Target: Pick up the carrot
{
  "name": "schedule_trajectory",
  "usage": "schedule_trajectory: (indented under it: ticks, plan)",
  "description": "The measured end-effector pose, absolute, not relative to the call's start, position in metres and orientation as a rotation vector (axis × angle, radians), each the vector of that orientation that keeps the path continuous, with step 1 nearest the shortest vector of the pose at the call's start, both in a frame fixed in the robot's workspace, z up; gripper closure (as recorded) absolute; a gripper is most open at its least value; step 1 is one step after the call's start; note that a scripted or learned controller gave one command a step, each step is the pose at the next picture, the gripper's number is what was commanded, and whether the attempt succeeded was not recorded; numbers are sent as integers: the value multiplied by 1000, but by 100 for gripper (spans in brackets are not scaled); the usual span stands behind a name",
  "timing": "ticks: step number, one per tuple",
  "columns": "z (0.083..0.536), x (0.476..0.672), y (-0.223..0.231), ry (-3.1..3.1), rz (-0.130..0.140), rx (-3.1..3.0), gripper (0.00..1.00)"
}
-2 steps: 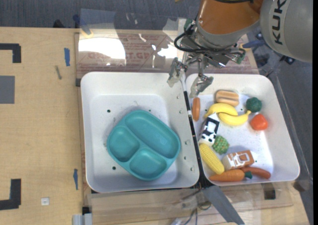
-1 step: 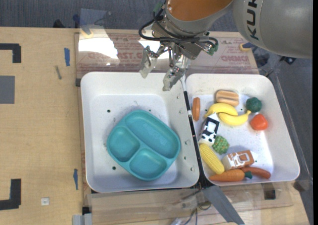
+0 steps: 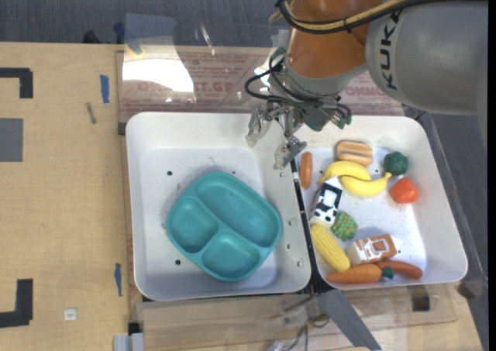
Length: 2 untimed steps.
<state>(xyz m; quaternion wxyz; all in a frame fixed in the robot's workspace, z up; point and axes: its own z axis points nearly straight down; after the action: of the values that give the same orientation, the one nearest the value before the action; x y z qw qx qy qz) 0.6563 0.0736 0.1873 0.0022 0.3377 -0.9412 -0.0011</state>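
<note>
At the lower edge of the right bin [image 3: 446,210], toward the bottom of the frame, lies the carrot [image 3: 354,274], stretched lengthwise along the near wall just below a corn cob [image 3: 328,246] and a small carton [image 3: 373,248]. A red chilli [image 3: 401,268] lies against its right end. Nothing grips it, so the pick has not begun as far as the carrot itself goes.

The gripper [image 3: 273,142] hangs near the top centre of the frame, above the far end of the wall where the two bins meet, well apart from the carrot. Its fingers [image 3: 255,131] stand apart with nothing between them. Just right of its lower fingertip sits a small red sausage [image 3: 306,169], which may be mistaken for the target because of its colour and shape.

The left bin [image 3: 147,187] holds a teal divided plate [image 3: 224,224]. Elsewhere in the right bin are a banana [image 3: 359,179], a hot dog bun [image 3: 354,149], a tomato [image 3: 404,190] and broccoli [image 3: 396,162].

What is left, by my reading, is nearly everything: travel down the frame to the carrot, descend, close and lift. The crowding around it could hinder a clean grasp.
</note>
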Motion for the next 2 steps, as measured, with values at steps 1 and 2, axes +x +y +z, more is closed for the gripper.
schedule_trajectory:
  ticks: [1, 2]
  plan:
    - [217, 668, 134, -2987, -4, 1015, 100]
    - [172, 667, 148, -3109, -3, 463, 100]
